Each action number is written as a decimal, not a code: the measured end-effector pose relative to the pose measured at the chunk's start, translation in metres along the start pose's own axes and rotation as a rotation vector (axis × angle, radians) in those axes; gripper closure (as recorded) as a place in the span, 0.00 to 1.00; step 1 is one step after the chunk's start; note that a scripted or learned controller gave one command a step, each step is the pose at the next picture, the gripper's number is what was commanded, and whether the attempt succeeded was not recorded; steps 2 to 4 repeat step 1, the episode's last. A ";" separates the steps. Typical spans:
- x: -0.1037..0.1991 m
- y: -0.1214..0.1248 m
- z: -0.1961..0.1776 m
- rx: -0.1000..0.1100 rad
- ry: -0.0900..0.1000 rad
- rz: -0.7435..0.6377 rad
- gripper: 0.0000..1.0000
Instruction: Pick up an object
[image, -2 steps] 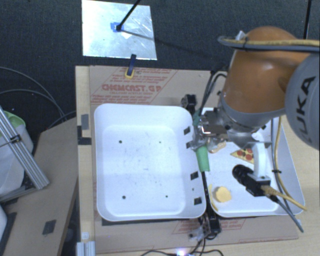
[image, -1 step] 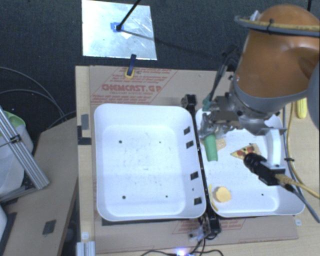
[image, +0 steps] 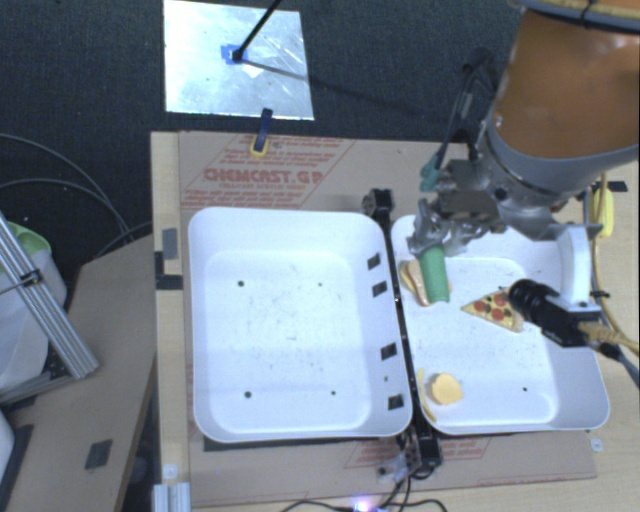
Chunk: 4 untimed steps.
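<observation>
My gripper (image: 434, 243) hangs over the upper left part of the right bin (image: 570, 405). A green cylinder (image: 435, 276) sticks out below it, its upper end caught between the fingers, so the gripper is shut on it. The cylinder's lower end overlaps a tan bread-like piece (image: 411, 282) lying by the bin's left wall. To the right of them lies a toy pizza slice (image: 491, 308). A small yellow round piece (image: 445, 389) rests near the bin's front left corner.
The left bin (image: 290, 330) sits beside the right one, with a black divider (image: 392, 300) between them. A black part of the arm (image: 545, 308) and a white bracket (image: 575, 265) hang over the right bin's right side. A metal sheet (image: 238, 60) lies beyond the bench.
</observation>
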<state>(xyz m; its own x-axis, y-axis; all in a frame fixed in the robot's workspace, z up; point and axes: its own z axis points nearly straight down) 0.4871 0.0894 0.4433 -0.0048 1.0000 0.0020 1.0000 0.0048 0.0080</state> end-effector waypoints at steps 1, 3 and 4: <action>0.001 0.000 -0.009 0.001 -0.001 -0.006 1.00; 0.001 0.000 -0.009 0.001 -0.001 -0.006 1.00; 0.001 0.000 -0.009 0.001 -0.001 -0.006 1.00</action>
